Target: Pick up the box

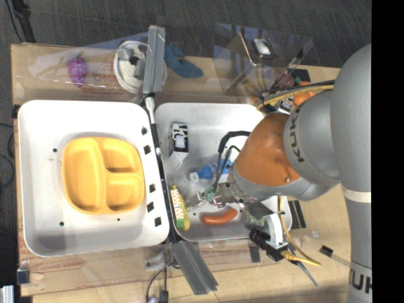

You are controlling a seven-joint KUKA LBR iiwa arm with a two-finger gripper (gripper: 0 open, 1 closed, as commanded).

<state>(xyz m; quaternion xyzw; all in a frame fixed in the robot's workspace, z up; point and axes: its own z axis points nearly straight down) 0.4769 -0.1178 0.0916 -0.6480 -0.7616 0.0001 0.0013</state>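
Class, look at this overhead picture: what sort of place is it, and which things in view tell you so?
Probably a robotics lab test bench: a grey and orange arm reaches over two white bins, one holding a yellow tray, with loose cables around.

The box (180,137) is small, dark with white print, lying flat toward the right bin's (208,115) ten o'clock corner, its long side running twelve to six.

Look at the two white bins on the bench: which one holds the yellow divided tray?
The left bin. The yellow tray lies in its middle, whereas the right bin holds small items, among them a box, under the gripper.
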